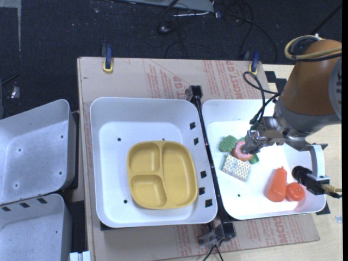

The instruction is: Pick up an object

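Camera view, taken from above at a slant. The surface (141, 80) carries two shallow white bins side by side. The left bin (109, 113) holds a yellow divided plate (162, 174) lying flat near its middle. The right bin (255, 196) holds the small loose items. The arm (312, 86) reaches in from the right and hangs over the right bin's upper middle.

Items in the right bin, by size:
- an orange bottle (277, 184) on its side toward the lower right
- a patterned white block (236, 168)
- a green piece (228, 143)
- an orange-red ball (295, 192) touching the bottle
- a pink ring-shaped piece (243, 153), lying between the green piece and the block and close to both

The pincer (251, 144) sits low, directly at the pink ring-shaped piece. I judge that to be the object chosen. Whether the pincer is released or clenched cannot be told from this angle, and no grasp can be confirmed.

Assessment: the step in hand is the closing and lift on the ring. Three items are crowded here, so the descent should be centred on the ring alone, kept off the green piece and the block. The ring lies low, so the pincer should reach almost to the bin floor before closing. The lift should go straight up and slowly.
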### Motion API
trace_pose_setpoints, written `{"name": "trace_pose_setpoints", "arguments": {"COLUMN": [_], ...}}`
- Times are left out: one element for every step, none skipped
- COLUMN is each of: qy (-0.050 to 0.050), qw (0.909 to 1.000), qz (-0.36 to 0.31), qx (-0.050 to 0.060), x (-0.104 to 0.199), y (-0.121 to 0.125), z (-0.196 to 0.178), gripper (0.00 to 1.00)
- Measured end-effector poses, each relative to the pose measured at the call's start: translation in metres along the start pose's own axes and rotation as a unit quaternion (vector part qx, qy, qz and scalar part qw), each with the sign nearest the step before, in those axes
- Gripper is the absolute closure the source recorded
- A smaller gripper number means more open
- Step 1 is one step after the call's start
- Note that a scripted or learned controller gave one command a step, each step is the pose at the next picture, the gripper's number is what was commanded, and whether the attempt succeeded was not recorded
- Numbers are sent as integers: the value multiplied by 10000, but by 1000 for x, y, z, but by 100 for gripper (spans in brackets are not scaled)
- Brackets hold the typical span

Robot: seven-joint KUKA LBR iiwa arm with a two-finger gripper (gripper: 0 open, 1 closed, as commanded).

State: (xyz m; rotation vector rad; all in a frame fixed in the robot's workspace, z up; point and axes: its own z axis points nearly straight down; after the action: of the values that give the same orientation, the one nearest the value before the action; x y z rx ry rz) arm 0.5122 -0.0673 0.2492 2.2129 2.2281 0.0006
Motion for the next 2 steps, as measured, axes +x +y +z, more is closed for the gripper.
{"name": "trace_pose_setpoints", "arguments": {"qy": [0,8], "qw": [10000,10000], "qz": [7,-7], "qx": [1,-10], "x": [47,97], "y": [24,49], "z": [14,5], "gripper": [100,100]}}
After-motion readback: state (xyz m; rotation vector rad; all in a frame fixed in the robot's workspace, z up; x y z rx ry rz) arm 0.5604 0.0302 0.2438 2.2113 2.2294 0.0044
